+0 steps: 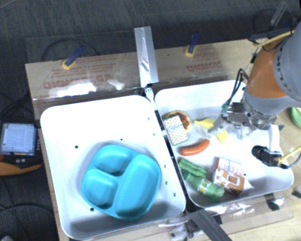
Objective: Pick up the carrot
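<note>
"Where was the carrot (194, 148)?"

"Lying flat in the right bin (263, 171), near the wall it shares with the left one. The gripper (234, 115) hung to its right and a little beyond, well apart. Open or clenched, I couldn't tell."

"How should it have gone in?"

"I'd have come straight down and closed across the narrow width. A yellow piece (222, 136) sat just beside its right end and green vegetables (197, 177) were close below. The white floor above it looked the freest."

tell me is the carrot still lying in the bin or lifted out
Lying in the bin. The carrot rests flat on the floor of the right bin, apart from the gripper, with nothing gripping it.
</note>
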You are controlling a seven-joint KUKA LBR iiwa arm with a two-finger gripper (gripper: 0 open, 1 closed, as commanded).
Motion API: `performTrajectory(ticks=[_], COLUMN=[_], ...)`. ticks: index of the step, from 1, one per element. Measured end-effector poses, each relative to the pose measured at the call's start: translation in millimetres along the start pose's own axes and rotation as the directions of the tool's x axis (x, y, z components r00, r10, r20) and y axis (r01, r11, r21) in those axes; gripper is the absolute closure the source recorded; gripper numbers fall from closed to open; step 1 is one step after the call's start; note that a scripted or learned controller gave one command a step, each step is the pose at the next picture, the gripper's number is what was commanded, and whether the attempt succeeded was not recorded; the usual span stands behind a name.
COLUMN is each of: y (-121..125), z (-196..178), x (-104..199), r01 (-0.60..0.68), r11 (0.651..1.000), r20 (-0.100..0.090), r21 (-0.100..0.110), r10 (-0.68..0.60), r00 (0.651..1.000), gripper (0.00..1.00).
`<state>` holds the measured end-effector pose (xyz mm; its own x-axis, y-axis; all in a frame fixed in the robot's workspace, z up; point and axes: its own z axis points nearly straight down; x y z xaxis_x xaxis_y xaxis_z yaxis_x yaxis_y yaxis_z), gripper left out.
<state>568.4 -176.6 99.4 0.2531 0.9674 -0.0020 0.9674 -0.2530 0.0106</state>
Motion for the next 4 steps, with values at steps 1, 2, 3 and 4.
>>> performTrajectory(ticks=[1,2,3,4], y=[-77,-78,7,-59], z=[-65,5,-30,-70], x=[47,41,40,56], r01=[0.177,-0.282,-0.154,-0.073], r11=[0.984,0.959,0.988,0.997], r20=[-0.004,-0.003,0.005,0.002], r21=[0.014,-0.008,0.013,0.015], r10=[-0.177,0.282,0.154,0.073], r00=[0.984,0.959,0.988,0.997], gripper=[0.00,0.00,0.00,0.00])
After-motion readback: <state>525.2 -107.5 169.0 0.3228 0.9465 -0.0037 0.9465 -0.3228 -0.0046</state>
